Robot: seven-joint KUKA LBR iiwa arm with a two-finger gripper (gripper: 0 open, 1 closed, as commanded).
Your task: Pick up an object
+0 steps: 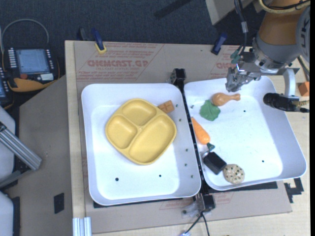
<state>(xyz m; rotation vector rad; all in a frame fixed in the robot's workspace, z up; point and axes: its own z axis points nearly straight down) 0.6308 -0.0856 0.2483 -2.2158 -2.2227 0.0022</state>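
The gripper (235, 84) hangs over the far part of the right bin (275, 146), just above the drumstick (225, 99); whether it is apart or together I cannot tell. Greens (210, 110), carrot (200, 130), a black block (214, 162) and cookie (233, 173) lie along that bin's left side. A yellow plate (141, 131) sits in the left bin (98, 146).

A robotics laboratory test cell. A plywood-coloured bench board (147, 58) printed with red lettering carries two shallow white plastic bins (93, 146) set side by side, held by blue clamps (100, 41) at the board's far edge. A grey industrial arm with an orange band (280, 18) reaches in over the right bin. A handheld control pendant with a small screen (30, 63) and looped cable lies on the dark carpeted floor, near an aluminium extrusion rail (17, 144). Toy food items serve as test pieces.
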